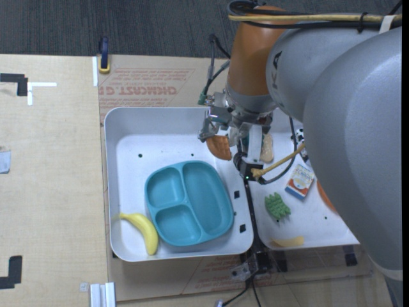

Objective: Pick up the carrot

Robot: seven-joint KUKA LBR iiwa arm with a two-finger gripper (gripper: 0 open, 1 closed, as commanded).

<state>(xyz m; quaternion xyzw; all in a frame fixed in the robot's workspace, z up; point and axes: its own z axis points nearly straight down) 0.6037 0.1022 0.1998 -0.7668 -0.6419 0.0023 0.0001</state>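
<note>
**Two bins, carrot at the gripper in the far corner**

Side by side on a sheet of cardboard [147, 85] over the wooden bench [51, 171]: left bin [115, 171] and right bin [319, 232], both shallow and white. Reaching in from the right, high over the right bin: grey arm [345, 107] with orange band [252, 50] above the wrist.

Gripper [218, 136] poised over the far right corner of the left bin, close to the wall shared with the right bin. Directly beneath its tip, touching or nearly so: carrot [220, 148], a stubby orange-brown piece, darker along its near edge. Impossible to tell whether clenched on the carrot, released, or merely set against it. Equally unclear whether lifted off the bin floor or resting on it.

Elsewhere in the left bin: blue three-compartment plate [188, 203], turned at a slight angle, taking up the middle and near right. Yellow banana [144, 230] just beside the plate's near left edge, curved into the near left corner, well apart from the carrot.

In the right bin: small green toy [277, 206] near the middle. Blue, white and orange box [300, 183] just beyond it, farther right. Pale yellow strip [289, 241] close to the near wall. Orange sliver [323, 198] at the right, mostly hidden behind the arm, too little showing to name.

At the far edge of the cardboard, toward the left: blue-and-yellow clamp [103, 55].
</note>
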